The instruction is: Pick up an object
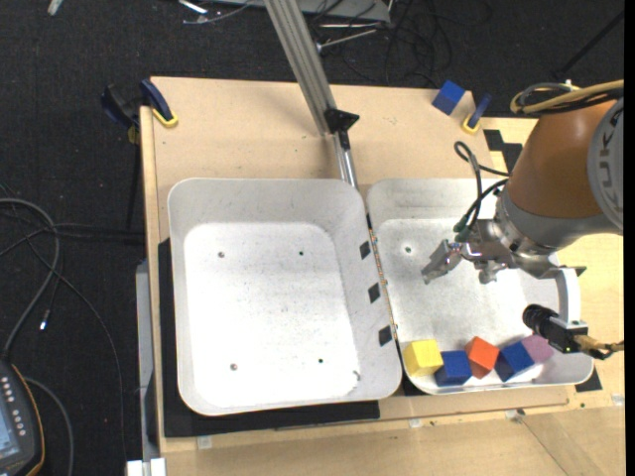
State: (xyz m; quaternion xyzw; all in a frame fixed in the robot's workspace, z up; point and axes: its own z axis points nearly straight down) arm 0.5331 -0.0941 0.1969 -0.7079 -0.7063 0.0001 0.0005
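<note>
Camera view: two shallow white plastic bins sit side by side on a tan wooden bench (248, 137). The left bin (198, 211) has bare speckled floor. The right bin (417, 206) has five small blocks bunched along its near wall: a yellow cube (423, 355), a dark blue cube (454, 367) touching it, an orange cube (483, 354), a second blue cube (514, 360) and a pale purple cube (538, 347) at the right end.

The grey arm with orange band (556, 172) reaches in from the right. Its two-finger gripper (444, 260) sits over the middle of the right bin, well apart from the blocks, with nothing between the fingers. Open or closed: cannot tell, the tips are blurred and seen side-on.

Handling, as a guess: the blocks look light, stiff and matte, likely foam or wood, not fragile, little slip. Flat opposite faces are the place to grip. The yellow cube at the left end looks easiest, with one side free; the others are packed and close to the wall, so fingers may jam.

Hard to make out: the block rear faces, how they overlap, and the purple cube's edge beside a black fitting (548, 323). A stray blue block (449, 96) lies on the bench outside the bins.
</note>
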